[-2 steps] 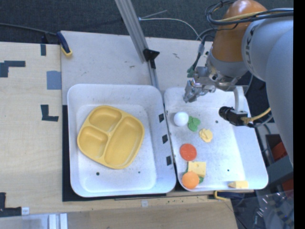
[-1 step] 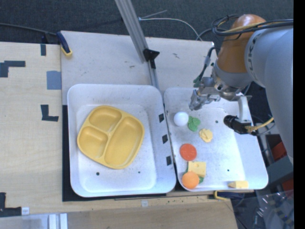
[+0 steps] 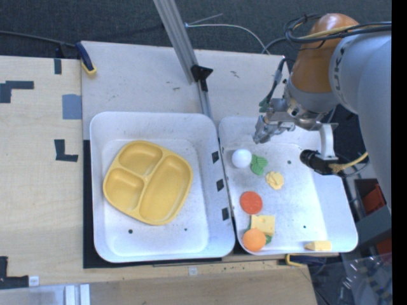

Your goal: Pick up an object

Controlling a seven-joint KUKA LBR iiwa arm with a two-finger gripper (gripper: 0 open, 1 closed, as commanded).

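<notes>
Clutter is gathered in the right bin (image 3: 331, 224), where the pickable things are spread down its left half. A white ball (image 3: 241, 158) is seen near the bin's far left corner, with a green piece (image 3: 259, 165) touching it on the right and a pale yellow piece (image 3: 275, 180) just beside that. Toward the near edge, a red disc (image 3: 251, 203) is followed by a yellow block (image 3: 263, 223) and an orange ball (image 3: 254, 239), the last two touching, with a bit of green showing between them. A small yellow-orange block (image 3: 318, 246) is placed apart, by the near right corner.

The gripper (image 3: 262, 134) is held over the far edge of this bin, just beyond the white ball; nothing is seen between its tips, and its opening cannot be told from this angle.

A yellow divided tray (image 3: 148, 181) is set in the left bin (image 3: 114, 234). A metal post (image 3: 175, 27) is slanted across the bench beyond both bins.
</notes>
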